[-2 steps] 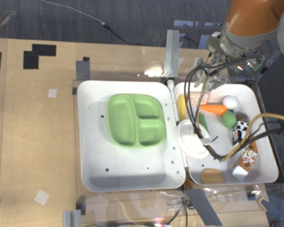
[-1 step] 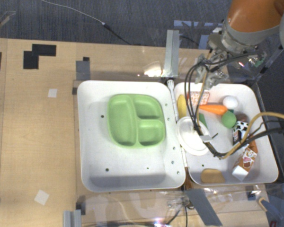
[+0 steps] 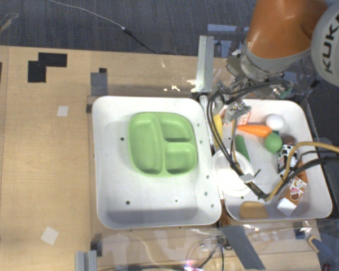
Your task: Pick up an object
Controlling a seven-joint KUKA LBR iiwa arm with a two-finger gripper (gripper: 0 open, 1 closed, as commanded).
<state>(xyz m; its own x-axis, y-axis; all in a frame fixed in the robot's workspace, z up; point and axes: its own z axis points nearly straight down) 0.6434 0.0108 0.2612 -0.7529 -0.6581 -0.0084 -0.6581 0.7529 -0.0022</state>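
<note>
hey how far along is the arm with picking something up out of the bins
Nothing looks picked up yet. The carrot, white ball and green ball lie in the right bin, and the green divided plate sits in the left bin. In hand: the arm is over the right bin's back left corner, near the carrot. Left: closing on one item and lifting it.

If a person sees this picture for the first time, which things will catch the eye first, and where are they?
The green divided tray stands out first, lying alone in the middle of the left bin. Next comes the arm's big orange band at the upper right, above the right bin. In that bin a clutter of small things lies among black cables, among them an orange carrot, a white ball and a green ball.
</note>
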